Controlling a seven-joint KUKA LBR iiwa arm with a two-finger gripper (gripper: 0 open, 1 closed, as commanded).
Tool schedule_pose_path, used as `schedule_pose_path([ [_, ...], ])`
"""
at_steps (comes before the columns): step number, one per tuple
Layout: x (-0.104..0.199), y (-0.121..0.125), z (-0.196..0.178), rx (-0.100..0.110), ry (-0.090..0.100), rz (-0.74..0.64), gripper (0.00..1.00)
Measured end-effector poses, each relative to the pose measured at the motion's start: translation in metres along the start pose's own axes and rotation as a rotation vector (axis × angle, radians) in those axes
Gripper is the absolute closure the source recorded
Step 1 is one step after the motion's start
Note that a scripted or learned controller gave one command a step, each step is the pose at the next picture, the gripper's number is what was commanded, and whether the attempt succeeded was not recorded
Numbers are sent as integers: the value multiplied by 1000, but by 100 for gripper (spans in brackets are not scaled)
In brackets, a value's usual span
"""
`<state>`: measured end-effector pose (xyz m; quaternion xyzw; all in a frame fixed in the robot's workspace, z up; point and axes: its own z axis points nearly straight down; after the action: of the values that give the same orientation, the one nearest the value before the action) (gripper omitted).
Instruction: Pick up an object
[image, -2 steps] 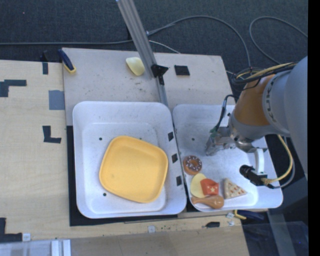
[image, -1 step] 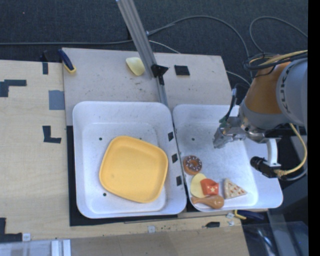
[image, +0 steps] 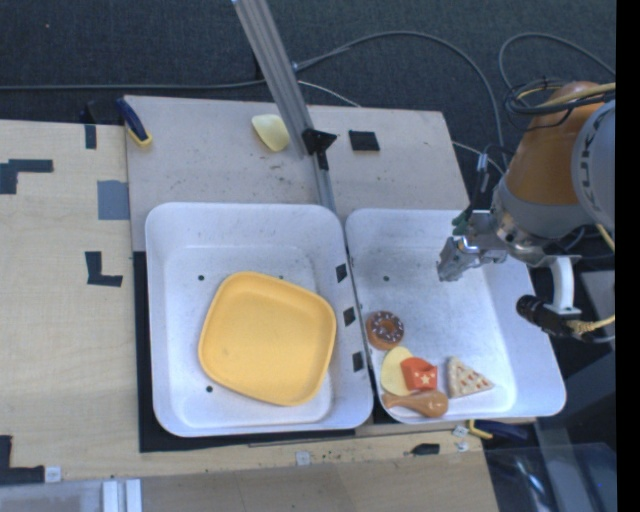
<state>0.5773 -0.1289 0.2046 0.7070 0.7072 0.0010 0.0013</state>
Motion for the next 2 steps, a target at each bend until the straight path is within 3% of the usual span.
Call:
schedule_pose_path([
  [1, 0, 1, -31, 1, 0, 0, 100],
  [2, 54, -13, -39, 3, 2, -4, 100],
])
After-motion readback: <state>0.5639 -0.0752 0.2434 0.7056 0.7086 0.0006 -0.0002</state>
